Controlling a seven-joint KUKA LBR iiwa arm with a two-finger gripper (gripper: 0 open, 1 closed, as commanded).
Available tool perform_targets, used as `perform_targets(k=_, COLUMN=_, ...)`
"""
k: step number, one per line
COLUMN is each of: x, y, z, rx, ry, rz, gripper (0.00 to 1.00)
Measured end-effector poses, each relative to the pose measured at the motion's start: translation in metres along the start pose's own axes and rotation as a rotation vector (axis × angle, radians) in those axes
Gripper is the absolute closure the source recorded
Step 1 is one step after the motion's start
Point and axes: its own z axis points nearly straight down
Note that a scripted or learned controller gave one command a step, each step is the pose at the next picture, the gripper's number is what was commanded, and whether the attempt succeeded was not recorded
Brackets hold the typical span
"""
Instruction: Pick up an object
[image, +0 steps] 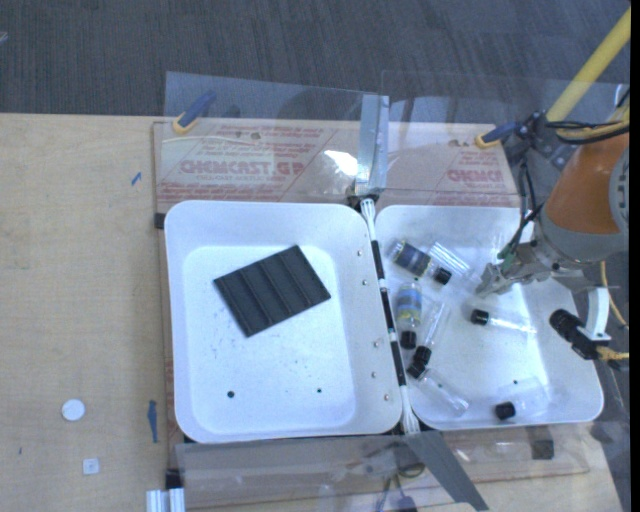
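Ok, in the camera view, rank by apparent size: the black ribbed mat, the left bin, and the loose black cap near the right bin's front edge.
1. Left bin
2. Black ribbed mat
3. Black cap

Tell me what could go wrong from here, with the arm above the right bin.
1. The vials in the right bin are clear and lie close together near the divider, so a grasp may slip or catch two.
2. The gripper is near a lone vial; a low descent might knock it away.
3. The dark pad in the left bin lies flat and is probably hard to pinch.
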Motion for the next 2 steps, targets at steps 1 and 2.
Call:
perform_targets(k=1, x=0.0, y=0.0, z=0.0, rx=-0.001, ry=0.0, rz=0.0, gripper=0.0)
perform_targets(k=2, x=0.001, y=-0.02, z=0.011, rx=0.003, ry=0.001, rz=-0.038, gripper=0.0)
